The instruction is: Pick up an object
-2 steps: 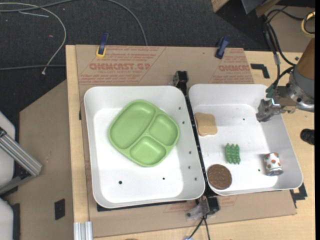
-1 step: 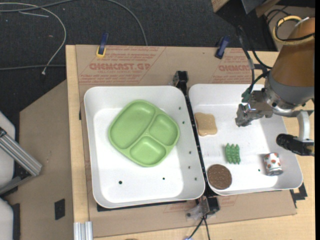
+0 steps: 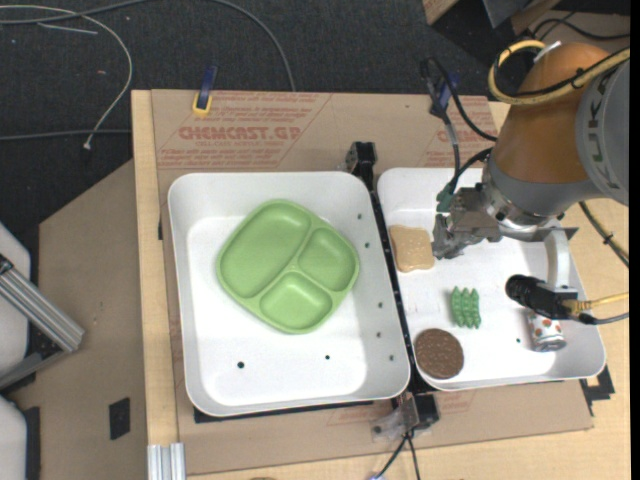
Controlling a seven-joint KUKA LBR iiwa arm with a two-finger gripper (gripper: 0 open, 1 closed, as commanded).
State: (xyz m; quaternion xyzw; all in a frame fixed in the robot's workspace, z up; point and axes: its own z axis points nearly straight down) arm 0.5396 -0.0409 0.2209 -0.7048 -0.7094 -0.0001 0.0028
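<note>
hovering low at the tan piece's (image 3: 411, 248) three o'clock, the claw (image 3: 452, 236) probably lines up a grasp; its opening i cannot tell

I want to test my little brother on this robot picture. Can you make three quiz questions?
1. True or false: the green plate lies in the left bin.
2. Which lies nearest the hand? A) brown disc B) tan piece C) can
3. What colour is the bumpy block in the right bin?

Key: 1 true; 2 B; 3 green.
</note>
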